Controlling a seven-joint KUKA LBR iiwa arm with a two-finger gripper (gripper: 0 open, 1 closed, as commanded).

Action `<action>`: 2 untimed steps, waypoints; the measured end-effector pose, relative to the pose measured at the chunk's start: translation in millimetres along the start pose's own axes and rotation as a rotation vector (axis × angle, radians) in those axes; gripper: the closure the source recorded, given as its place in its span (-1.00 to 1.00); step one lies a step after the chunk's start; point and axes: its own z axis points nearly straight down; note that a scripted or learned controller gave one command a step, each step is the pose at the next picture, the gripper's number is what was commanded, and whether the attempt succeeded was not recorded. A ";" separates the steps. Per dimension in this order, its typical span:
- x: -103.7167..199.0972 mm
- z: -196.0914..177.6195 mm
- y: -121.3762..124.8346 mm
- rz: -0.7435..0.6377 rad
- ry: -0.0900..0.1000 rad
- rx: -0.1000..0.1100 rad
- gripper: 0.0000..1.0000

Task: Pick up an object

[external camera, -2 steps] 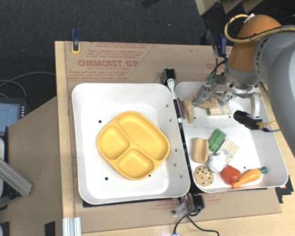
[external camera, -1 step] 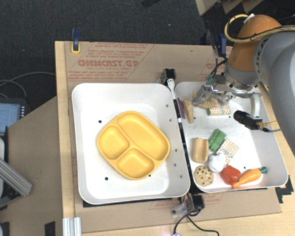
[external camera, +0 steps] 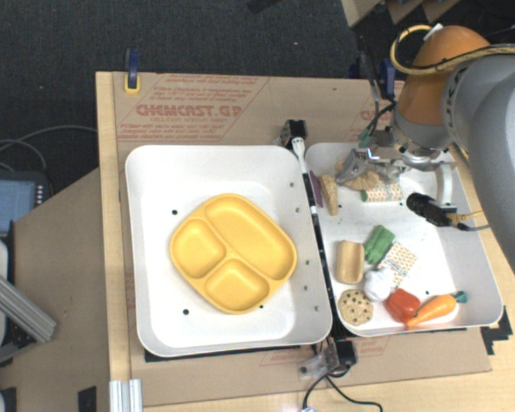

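Clutter at the far end of the right bin (external camera: 472, 264) could spoil the pick: a neighbouring piece may be nudged aside or caught along. The jaws (external camera: 366, 166) are seen low over a patterned packet (external camera: 383, 193); whether they are apart or together cannot be told. A carrot (external camera: 433, 308) lies well nearer the camera.

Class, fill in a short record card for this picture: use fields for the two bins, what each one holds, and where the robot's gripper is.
left bin: holds a yellow divided plate
right bin: holds toy food
food in the right bin: cookie, carrot, red piece, tan piece, green piece
gripper: low over the far end of the right bin
arm: reaches in from the picture's right
held object: cannot tell
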 end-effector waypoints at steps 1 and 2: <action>5.1 -12.5 1.7 -0.004 0.009 -0.002 1.00; 18.1 5.6 -75.6 0.003 0.008 0.001 1.00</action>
